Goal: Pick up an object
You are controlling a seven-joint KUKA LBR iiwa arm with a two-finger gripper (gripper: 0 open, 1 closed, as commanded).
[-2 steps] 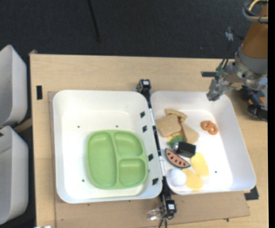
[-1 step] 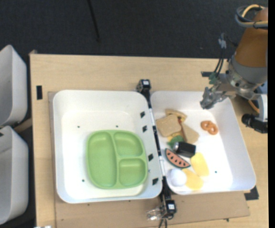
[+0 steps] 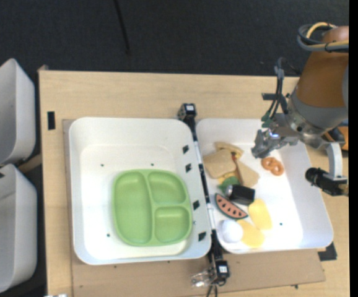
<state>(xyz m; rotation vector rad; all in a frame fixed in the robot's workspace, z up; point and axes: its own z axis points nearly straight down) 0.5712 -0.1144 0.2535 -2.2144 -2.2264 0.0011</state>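
Wooden surface (image 3: 55, 228) carried two shallow white bins side by side. The left bin (image 3: 86, 166) contained one light green divided plate (image 3: 151, 207) with three compartments, lying flat toward its near right.

The right bin (image 3: 309, 221) contained a cluster of toy foods along its left half: a slice of bread (image 3: 218, 163) with a second tan piece (image 3: 248, 174) beside it, a small green item (image 3: 230, 180) partly hidden, a black block (image 3: 241, 195), a watermelon slice (image 3: 231, 207), two yellow pieces (image 3: 259, 214) and (image 3: 251, 234), and a white egg (image 3: 231, 231) near the front wall. An orange pretzel (image 3: 272, 165) lay apart from the cluster, toward the back right.

The arm (image 3: 321, 79) reached in from the right. Its hand (image 3: 264, 142) hung low over the right bin, just behind the pretzel; whether it was wide or narrow could not be told, and nothing was seen in it.
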